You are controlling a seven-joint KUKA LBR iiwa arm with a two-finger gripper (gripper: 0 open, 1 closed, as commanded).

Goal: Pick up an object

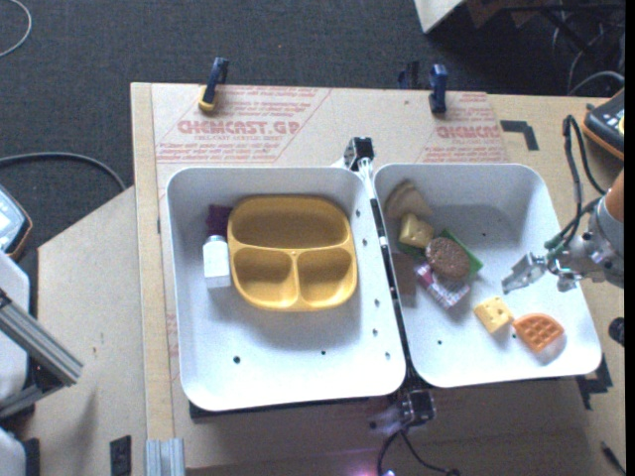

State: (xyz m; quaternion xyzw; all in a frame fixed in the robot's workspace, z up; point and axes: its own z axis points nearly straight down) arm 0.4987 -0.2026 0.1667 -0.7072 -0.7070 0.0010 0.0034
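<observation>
Camera view: gripper (524, 273) hangs spread and empty at the right bin's (526, 181) three o'clock side, fingers aimed toward the toys. Nearest targets, cheese cube (493, 314) and waffle (539, 331), lie at its six o'clock, untouched.

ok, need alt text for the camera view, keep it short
The end effector hangs over the right bin, above a bare patch just up from a cheese cube and an orange waffle, holding nothing. More toy food is piled at that bin's left side, and the left bin holds a yellow tray beside a small white bottle.
</observation>
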